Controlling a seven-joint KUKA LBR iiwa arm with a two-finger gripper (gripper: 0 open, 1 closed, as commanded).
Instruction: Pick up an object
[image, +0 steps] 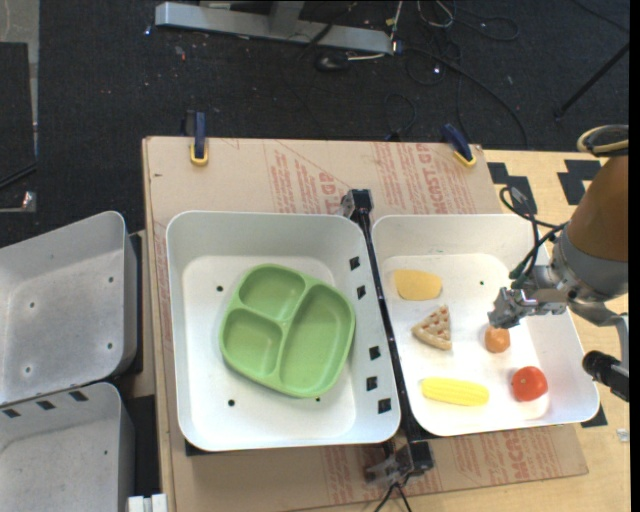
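The right bin (455, 240) holds a yellow-orange oval piece (418, 285), a pizza slice (434, 329), a small orange toy (497, 340), a red tomato (529, 383) and a yellow corn cob (454, 392). My gripper (504, 310) hangs at the bin's right side, just above the small orange toy, its dark tip close to or touching the toy's top. The grey arm with its orange band reaches in from the right edge.
The left bin (200, 240) holds a green three-compartment plate (288, 329). A black divider with clips (375, 320) runs between the bins. Two spare white trays (60, 290) lie at the far left. Cables hang near the arm's wrist.
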